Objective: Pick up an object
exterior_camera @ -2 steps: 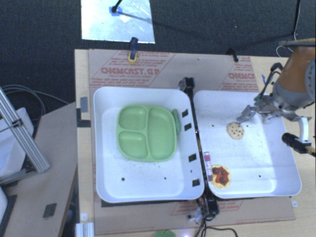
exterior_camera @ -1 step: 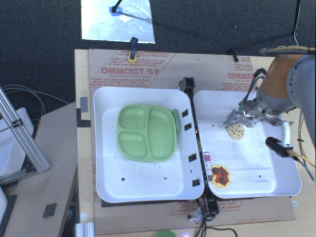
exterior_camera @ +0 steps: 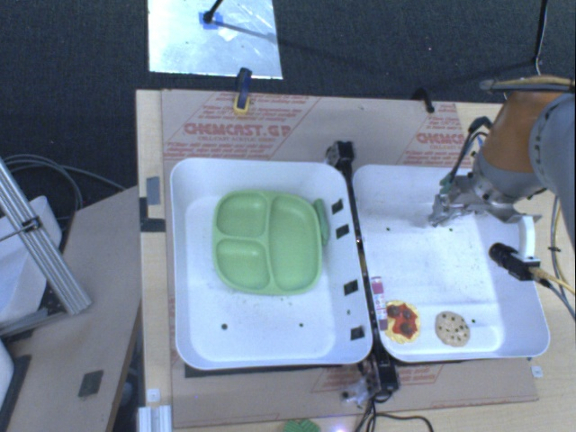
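- Bench seen from above at a slant, bearing two shallow white bins side by side, left bin [exterior_camera: 193, 322] and right bin [exterior_camera: 522, 331].
- Nearest the viewer, along the front wall of the right bin, lie two small flat toy foods: a pizza slice [exterior_camera: 401, 321] with red topping at the front left corner, and a round chocolate-chip cookie [exterior_camera: 452, 328] just beside it, apart from it and from the walls.
- Further back in the left bin, a pale green divided plate [exterior_camera: 268, 241] with three compartments lies flat near the middle.
- At the back of the right bin, the gripper [exterior_camera: 441, 214] hangs low over bare bin floor, well apart from the cookie and the pizza slice; nothing is seen in its grasp, and how wide it stands cannot be told from this angle.
- Behind it, the grey arm [exterior_camera: 540, 151] with its orange band reaches in from the right.
- Judgement: no object is picked yet. A good try would bring the gripper forward over the cookie, which sits clear of the walls, square it over the disc, and descend fully, since both foods are thin and easy to miss.
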### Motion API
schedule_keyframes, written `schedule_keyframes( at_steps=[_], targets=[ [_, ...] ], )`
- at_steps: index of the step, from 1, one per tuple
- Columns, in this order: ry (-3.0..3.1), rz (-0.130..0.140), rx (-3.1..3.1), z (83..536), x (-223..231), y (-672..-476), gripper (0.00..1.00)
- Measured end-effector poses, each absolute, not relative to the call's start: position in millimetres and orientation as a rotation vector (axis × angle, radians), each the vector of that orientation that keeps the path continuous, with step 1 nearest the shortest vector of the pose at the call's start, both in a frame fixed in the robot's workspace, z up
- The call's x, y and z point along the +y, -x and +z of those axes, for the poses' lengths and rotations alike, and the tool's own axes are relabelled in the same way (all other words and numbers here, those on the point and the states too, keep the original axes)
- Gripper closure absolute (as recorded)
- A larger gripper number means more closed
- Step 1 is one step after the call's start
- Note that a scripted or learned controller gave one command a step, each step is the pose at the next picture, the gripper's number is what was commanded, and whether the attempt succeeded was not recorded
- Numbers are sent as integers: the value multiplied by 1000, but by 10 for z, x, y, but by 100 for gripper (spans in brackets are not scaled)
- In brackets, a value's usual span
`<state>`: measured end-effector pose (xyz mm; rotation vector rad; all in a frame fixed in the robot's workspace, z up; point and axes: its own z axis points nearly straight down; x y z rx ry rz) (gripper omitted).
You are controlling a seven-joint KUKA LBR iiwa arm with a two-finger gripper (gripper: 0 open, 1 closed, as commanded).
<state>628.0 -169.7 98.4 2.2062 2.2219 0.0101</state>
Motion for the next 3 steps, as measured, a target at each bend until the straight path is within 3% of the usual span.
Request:
schedule_keyframes(
  at_steps=[1, 2, 3],
  targets=[
    [-2210, 5, 2222, 857, -2081, -6711, 100],
    [-2214, 3, 2227, 852, -2055, -6693, 0],
    [-2205, 5, 2237, 852, -743, -6670, 0]
  ],
)
